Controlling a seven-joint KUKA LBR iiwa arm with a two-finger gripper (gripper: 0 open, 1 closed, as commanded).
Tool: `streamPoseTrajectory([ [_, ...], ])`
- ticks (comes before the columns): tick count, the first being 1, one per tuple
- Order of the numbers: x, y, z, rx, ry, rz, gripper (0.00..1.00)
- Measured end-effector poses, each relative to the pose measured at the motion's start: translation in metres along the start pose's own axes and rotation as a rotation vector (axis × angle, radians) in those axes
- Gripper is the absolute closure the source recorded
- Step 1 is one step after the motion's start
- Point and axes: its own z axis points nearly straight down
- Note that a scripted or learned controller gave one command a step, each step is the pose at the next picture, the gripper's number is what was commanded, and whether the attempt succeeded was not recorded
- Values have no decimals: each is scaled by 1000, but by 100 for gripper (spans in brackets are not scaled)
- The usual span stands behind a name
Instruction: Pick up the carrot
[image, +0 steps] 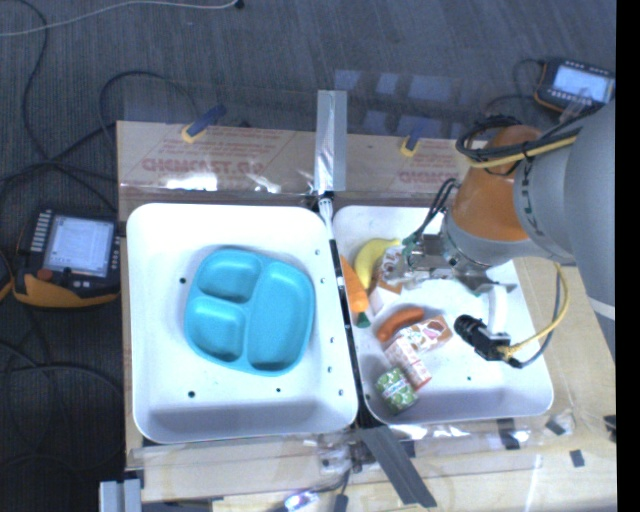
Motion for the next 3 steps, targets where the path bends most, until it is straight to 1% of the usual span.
streamPoseTrajectory([
  [1,59,-26,-57,78,-9,210,100],
  [2,153,-38,-58,79,-4,34,100],
  [3,135,-36,-61,78,-5,-7,100],
])
